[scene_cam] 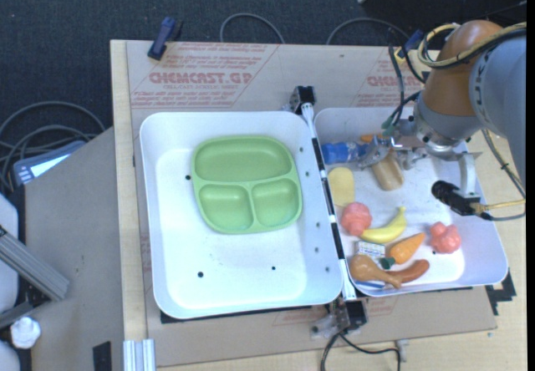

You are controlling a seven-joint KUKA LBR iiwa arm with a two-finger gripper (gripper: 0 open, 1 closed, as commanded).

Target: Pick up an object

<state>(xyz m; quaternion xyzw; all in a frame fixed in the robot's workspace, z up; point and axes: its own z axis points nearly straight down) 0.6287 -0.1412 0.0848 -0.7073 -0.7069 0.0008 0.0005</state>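
The gripper [393, 154] sits low over the back of the right bin [485, 265], hanging off the grey arm [501, 68] with its orange band [456, 77] coming in from the right. Honestly can't tell how the hand is set, the wrist and cables cover it, so no call on whether it has anything.

Right under the gripper there's a tan block [388, 173], tilted, touching or nearly touching the hand, hard to say which. Just left of that is a blue item [338, 151] against the bin's back left corner, with a pale yellow piece [341, 186] in front of it along the divider.

Going toward the near side: a pink ball-ish toy [356, 218], then a banana [384, 230] just beside it, an orange carrot [406, 246] touching the banana's lower side, and a brown drumstick-looking thing [389, 271] along the front wall. Another pink toy [445, 237] sits off to the right, apart from the rest.

The left bin [167, 277] holds a green divided plate [247, 183], three compartments, lying flat toward the back. Both bins rest on a cardboard sheet [209, 68] with red print.
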